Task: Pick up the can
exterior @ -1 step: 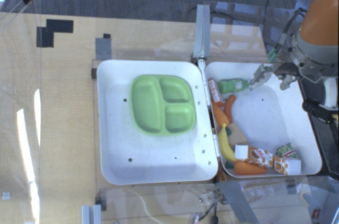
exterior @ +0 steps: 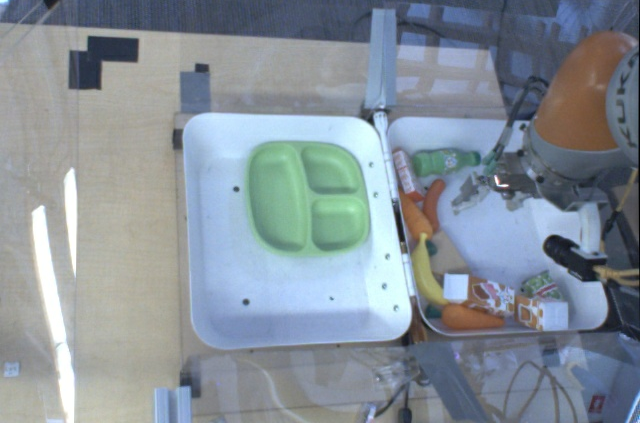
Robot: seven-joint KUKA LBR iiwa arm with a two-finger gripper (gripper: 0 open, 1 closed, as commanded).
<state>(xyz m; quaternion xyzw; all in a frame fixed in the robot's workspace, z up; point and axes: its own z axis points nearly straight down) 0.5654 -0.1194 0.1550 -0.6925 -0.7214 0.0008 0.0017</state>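
The can (exterior: 404,173) is lying on its side in the right bin (exterior: 520,241), pressed along that bin's left wall near the back corner. Its long axis is running front-to-back, roughly parallel w/ the divider between the bins; label looks red & white, too small to read. Which end is the top can't be told.

The arm is reaching in from the right, w/ the pincer (exterior: 478,189) hanging over the bin's middle-back area, well apart from the can. Its fingers are looking spread, nothing between them.

Just right of the can, a green bottle (exterior: 445,159) is lying crosswise, pointing left-right. Toward the front: carrots (exterior: 428,201) next to the can, a banana (exterior: 428,273) along the left wall, small cartons (exterior: 520,301) sitting at the front edge.

Left bin (exterior: 230,311) is holding a green divided plate (exterior: 306,197). Both bins are sitting on the pale wood bench (exterior: 100,241).
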